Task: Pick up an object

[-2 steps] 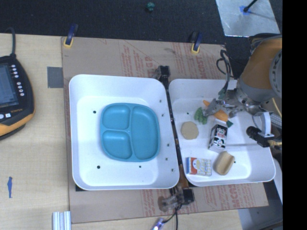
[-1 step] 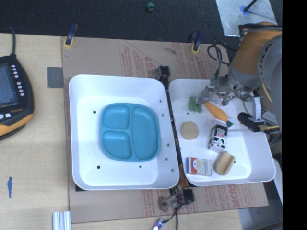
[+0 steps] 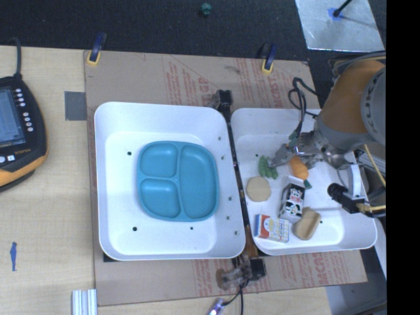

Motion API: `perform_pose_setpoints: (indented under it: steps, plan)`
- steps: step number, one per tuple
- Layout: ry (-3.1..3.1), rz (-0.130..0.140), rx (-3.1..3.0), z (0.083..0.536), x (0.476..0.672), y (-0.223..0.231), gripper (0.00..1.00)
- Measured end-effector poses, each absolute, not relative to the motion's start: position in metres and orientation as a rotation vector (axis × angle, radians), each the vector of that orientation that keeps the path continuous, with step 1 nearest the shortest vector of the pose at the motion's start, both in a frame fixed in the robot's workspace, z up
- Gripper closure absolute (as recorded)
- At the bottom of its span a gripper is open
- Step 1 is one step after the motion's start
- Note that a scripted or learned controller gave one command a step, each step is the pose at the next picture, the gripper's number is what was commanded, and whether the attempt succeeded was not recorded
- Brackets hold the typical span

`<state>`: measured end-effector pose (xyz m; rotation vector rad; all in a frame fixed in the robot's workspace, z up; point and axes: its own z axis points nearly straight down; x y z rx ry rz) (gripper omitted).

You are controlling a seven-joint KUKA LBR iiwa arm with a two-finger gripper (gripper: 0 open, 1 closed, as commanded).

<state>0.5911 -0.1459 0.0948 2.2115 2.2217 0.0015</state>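
Note:
My gripper [image 3: 296, 152] hangs low over the back of the right bin [image 3: 341, 240], reaching in from the right. Directly under it, touching or nearly touching its tip, lies a small orange object [image 3: 299, 169]. A green leafy piece [image 3: 266, 167] sits just to its left. Further forward lie a round tan disc [image 3: 258, 189], a black-and-white carton [image 3: 293, 202], a small red-and-white box [image 3: 272, 228] and a tan bread-like chunk [image 3: 306, 224]. I cannot tell whether the orange object is held.
The left bin [image 3: 111, 235] holds a blue divided plate [image 3: 177, 179]. A teach pendant [image 3: 16, 130] lies on the bench at far left. Clamps [image 3: 96, 48] [image 3: 266, 56] pin the cardboard's far edge. Cables [image 3: 300, 97] trail behind the wrist.

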Motion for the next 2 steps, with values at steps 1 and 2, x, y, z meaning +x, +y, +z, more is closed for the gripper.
perform_pose_setpoints:
  steps: [1,2]
  plan:
    - [2.226,-0.001,2.211,0.106,0.592,-0.146,1.00]
    - [2.228,-0.001,2.216,0.193,0.582,-0.080,1.00]
